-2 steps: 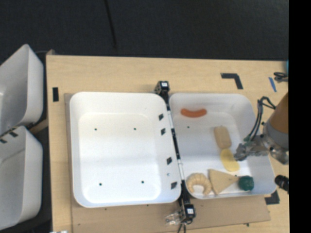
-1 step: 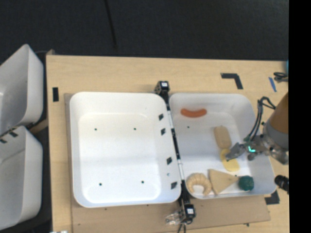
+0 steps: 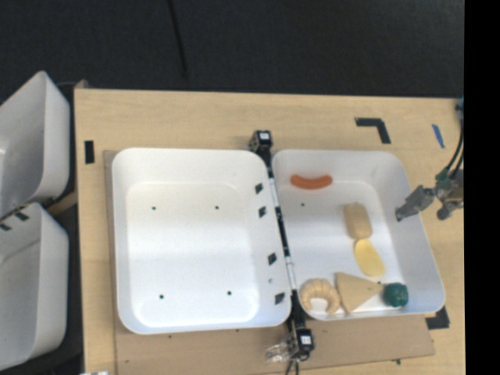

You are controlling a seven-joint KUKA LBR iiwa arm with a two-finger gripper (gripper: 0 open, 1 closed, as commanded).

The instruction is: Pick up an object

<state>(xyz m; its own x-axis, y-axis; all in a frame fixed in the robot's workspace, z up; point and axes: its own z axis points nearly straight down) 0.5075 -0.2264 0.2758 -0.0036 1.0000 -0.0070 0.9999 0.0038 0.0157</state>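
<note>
The right bin point(image 3: 328, 162) holds several small objects. An orange-red sausage point(image 3: 311, 181) lies near its far wall. A tan block point(image 3: 358, 220) and a yellow oval piece point(image 3: 369, 257) sit in the middle. Along the near wall are a pale croissant point(image 3: 320, 296), a beige wedge point(image 3: 358, 291) and a small green ball point(image 3: 396, 294). My gripper point(image 3: 428, 207) hangs over the bin's right rim, to the right of the tan block and apart from it. Its dark fingers point(image 3: 410, 206) are spread open with nothing between them.
The left bin point(image 3: 187, 241) lies beside the right one, with a dark hinged divider point(image 3: 275, 225) between them. White blocks point(image 3: 27, 147) stand off the bench's left edge. Black and blue marks point(image 3: 375, 127) sit on the wooden bench top.
</note>
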